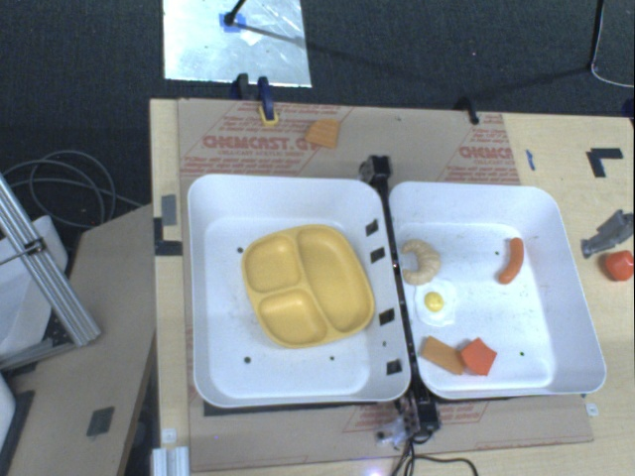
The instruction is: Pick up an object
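- A pale wooden bench [556, 137] fills most of the view, with dark carpet beyond its 12 o'clock edge.
- A brown cardboard sheet [437, 142] printed with red lettering lies flat on the bench, under both bins.
- The left white bin [213, 266] sits at about 9 o'clock from the bench's centre.
- The right white bin [566, 296] sits at 3 o'clock, touching the left bin along a line of black clips.
- A small tan block [322, 133] lies on the cardboard at 12 o'clock, above the left bin.
- A grey object [607, 234] and a small orange-red piece [619, 265] lie just beside each other on the bench at 3 o'clock, outside the right bin.
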